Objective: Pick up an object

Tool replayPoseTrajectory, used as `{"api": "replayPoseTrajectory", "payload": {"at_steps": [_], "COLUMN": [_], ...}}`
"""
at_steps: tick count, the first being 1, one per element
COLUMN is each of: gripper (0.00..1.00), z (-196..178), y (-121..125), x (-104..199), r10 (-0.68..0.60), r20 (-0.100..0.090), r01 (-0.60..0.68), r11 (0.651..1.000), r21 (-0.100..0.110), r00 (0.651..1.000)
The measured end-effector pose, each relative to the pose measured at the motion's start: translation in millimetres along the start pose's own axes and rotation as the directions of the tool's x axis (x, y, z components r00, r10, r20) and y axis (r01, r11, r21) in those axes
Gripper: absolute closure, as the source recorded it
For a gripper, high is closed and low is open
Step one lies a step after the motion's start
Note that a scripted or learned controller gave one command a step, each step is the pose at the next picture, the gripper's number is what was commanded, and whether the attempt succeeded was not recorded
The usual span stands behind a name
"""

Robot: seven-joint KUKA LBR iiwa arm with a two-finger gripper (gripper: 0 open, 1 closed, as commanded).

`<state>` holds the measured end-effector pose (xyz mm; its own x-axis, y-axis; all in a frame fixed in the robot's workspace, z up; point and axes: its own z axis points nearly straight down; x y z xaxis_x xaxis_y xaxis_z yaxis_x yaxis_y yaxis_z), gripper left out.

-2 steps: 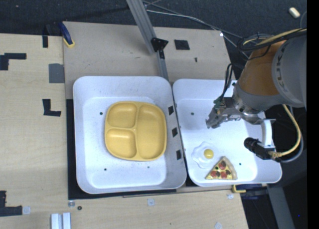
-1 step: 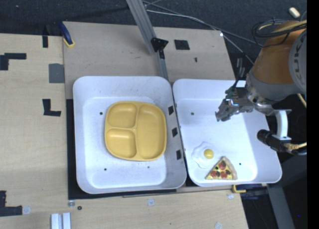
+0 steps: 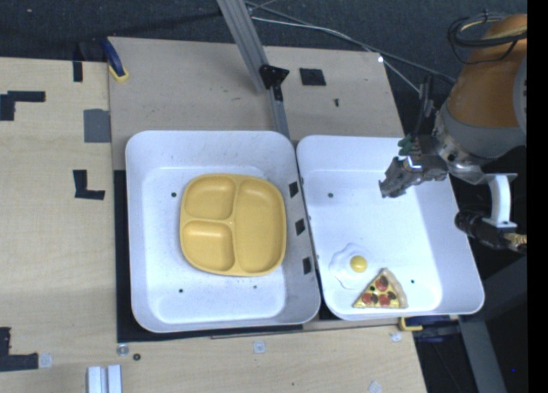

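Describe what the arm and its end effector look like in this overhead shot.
The arm enters from the right side of the view: a bulky rounded segment in orange, with a grey section below it toward the wrist. Thin black cables loop over the top of the orange part. The end effector is small, dark grey to black, with metallic pieces where it mounts. A white bracket-like part sits beside the wrist.

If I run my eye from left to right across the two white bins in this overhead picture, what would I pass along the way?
Yellow divided plate in the left bin → toy fried egg → toy pizza slice in the right bin → the gripper, above that bin's far right part.
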<state>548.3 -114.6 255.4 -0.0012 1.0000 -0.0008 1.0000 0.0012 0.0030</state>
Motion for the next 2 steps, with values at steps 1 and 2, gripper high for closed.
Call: {"api": "replayPoseTrajectory", "payload": {"at_steps": [1,2], "gripper": [1.0,1.0], "z": [3.6,6.7], "y": [-22.1,-31.4], "x": [50.7,93.0], "r10": [-0.004,-0.003], "r20": [-0.002,-0.001], "r01": [0.004,0.003], "r11": [1.0,1.0], "r21": [0.006,0.006], "r00": [1.0,1.0]}}
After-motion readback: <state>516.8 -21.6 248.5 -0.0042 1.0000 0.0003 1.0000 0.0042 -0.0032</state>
